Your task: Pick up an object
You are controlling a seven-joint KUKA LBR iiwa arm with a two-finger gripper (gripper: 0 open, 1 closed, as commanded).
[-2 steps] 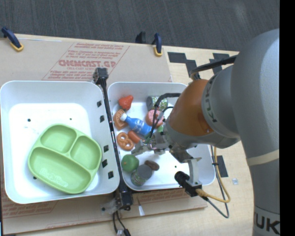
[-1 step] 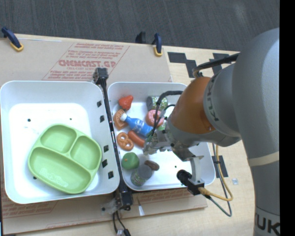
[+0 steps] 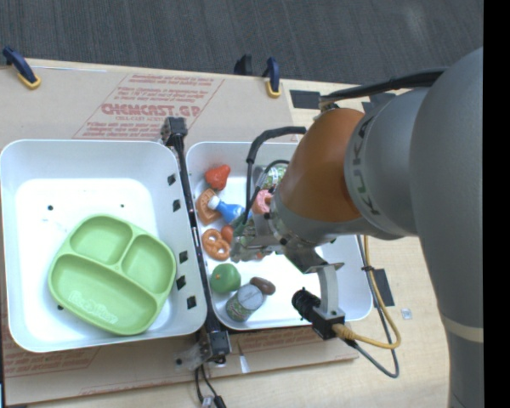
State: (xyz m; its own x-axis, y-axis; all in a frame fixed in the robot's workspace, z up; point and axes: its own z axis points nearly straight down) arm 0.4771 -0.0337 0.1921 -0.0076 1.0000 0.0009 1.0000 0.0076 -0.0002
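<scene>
The right bin (image 3: 280, 311) holds several small objects: a red strawberry-like piece (image 3: 218, 176), a blue and white piece (image 3: 228, 210), two brown pretzel-like pieces (image 3: 207, 203) (image 3: 214, 243), a green ball (image 3: 224, 276), a grey can (image 3: 243, 303) and a dark brown piece (image 3: 263, 286). A pink item (image 3: 263, 201) and a green-white item (image 3: 275, 174) peek out beside the arm. The grey arm with its orange band (image 3: 323, 177) hangs over this bin. The gripper (image 3: 252, 240) reaches down near the pretzel and the blue piece, largely hidden under the wrist.
The left bin (image 3: 34, 168) contains a light green divided plate (image 3: 110, 272). A black divider with clips (image 3: 184, 219) runs between the bins. Cables (image 3: 370, 338) trail off the front right. Blue clamps (image 3: 272, 75) hold the cardboard base at the back.
</scene>
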